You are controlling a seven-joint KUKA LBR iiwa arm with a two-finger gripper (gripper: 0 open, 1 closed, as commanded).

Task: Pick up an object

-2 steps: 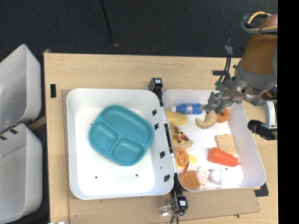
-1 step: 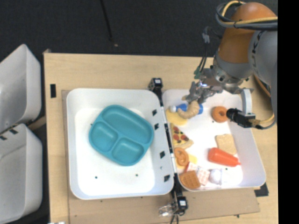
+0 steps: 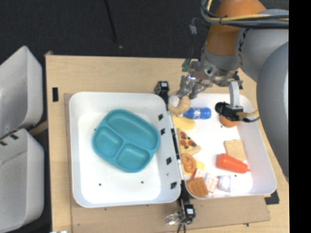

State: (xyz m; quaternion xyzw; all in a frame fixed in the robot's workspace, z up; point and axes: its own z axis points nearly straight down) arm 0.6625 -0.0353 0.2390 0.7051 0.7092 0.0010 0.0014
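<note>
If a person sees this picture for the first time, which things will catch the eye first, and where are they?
The teal divided plate lies alone in the left bin, large against the white. The right bin is crowded with small toy foods, among them an orange carrot and a blue bottle. Above its far left corner the gripper hangs over a tan toy.

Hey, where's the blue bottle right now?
The blue bottle lies in the right bin, near its far left corner, just below the claw and above the yellow piece.
</note>
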